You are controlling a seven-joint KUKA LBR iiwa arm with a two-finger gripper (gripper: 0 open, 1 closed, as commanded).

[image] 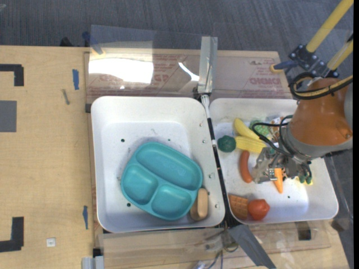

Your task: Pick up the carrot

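Observation:
The carrot (pixel 279 181) is a small orange piece lying in the middle of the right bin (pixel 322 203), its upper end tucked under the gripper. The gripper (pixel 270 171) hangs directly over it, low in the bin, below the arm's orange band (pixel 320 122). The metal gripper body hides where the carrot's top meets it, so contact between them is unclear.
The right bin also holds a red-orange sausage (pixel 245 166) left of the gripper, yellow corn (pixel 247 136), a green ball (pixel 226 144), a tomato (pixel 258 208) and an orange wedge (pixel 238 205). In the left bin (pixel 112 122) lie a teal divided plate (pixel 161 179) and a bread roll (pixel 199 203).

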